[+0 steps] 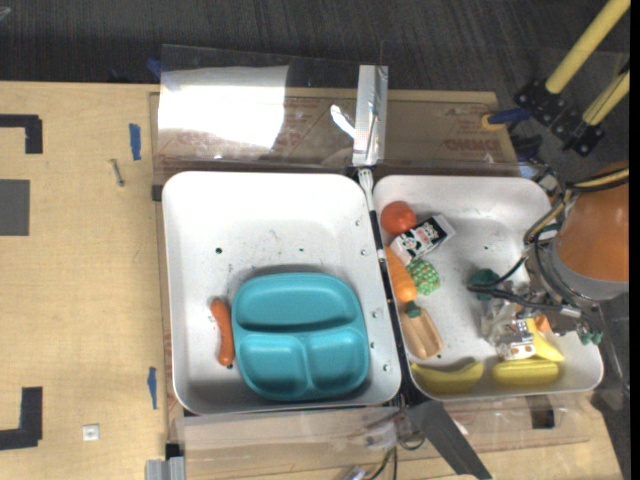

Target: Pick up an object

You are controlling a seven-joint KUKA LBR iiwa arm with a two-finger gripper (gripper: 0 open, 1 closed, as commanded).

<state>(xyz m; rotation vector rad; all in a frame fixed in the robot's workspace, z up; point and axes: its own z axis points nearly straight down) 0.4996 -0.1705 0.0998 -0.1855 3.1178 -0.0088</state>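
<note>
My gripper (508,320) reaches down into the right bin (470,203) near its front right corner, under the arm's orange band (603,243). Its tip hangs just above a yellow block (527,370) and a small orange and white piece (520,346). A banana (447,373) lies along the front wall, left of the block. A small dark green piece (484,281) sits just left of the gripper. Whether anything sits in the gripper is hidden by its own body and cables.
Along the right bin's left side lie a tomato (397,216), a cow-patterned carton (423,236), a carrot (402,280), a green knobbly toy (425,277) and a bread roll (420,332). The left bin (200,218) holds a teal divided tray (298,334) and a red sausage (224,330).
</note>
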